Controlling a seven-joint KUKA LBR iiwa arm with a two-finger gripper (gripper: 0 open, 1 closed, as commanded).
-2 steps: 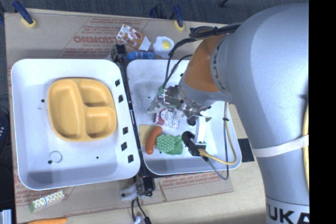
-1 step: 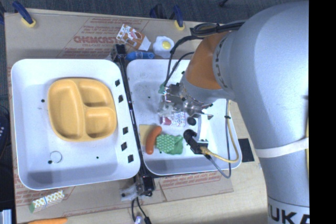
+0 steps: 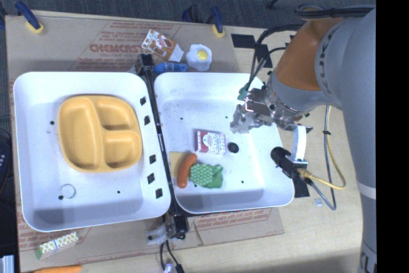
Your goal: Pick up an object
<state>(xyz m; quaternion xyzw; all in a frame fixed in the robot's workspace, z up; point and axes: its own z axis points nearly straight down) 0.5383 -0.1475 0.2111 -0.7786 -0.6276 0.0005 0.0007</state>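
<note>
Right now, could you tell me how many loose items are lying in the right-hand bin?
4: a red carton mid-bin, a black disc beside it, an orange sausage and a green toy near the front wall.

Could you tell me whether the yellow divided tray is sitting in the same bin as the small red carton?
No, the yellow divided tray lies in the left bin, while the small red carton lies in the right bin.

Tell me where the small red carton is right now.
The small red carton lies flat near the middle of the right bin, just above the green toy and orange sausage, left of the gripper.
</note>
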